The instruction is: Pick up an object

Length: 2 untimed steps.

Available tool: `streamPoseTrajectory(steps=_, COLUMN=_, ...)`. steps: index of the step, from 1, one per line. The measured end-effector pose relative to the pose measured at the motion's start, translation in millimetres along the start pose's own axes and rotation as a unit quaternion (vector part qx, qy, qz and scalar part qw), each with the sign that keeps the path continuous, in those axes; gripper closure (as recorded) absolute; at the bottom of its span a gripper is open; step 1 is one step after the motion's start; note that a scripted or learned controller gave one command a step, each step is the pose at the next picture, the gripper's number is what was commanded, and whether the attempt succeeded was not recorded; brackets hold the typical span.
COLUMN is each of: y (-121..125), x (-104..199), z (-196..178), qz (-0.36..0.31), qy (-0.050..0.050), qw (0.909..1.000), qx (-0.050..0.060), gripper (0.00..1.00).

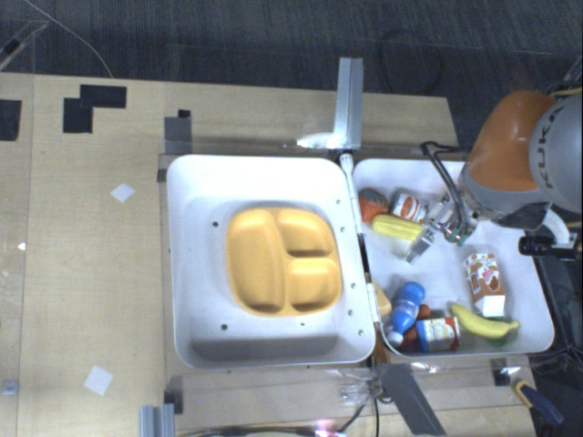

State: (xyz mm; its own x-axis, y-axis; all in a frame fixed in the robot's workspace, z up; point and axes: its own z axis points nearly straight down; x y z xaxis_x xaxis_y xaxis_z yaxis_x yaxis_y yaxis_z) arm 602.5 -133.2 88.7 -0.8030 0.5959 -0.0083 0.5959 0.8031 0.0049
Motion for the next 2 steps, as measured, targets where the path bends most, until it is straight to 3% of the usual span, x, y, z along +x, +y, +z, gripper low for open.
streamPoseTrajectory(steps=1, y=41, x=-2, z=1, qz=0.092, qy=0.0, qw=0.9958, qx=-0.001, gripper=0.0)
streamPoseTrajectory(steps=2, y=58, x=-26, z=2, qz=0.159, qy=0.0, qw=0.9873, qx=0.003, gripper=0.0)
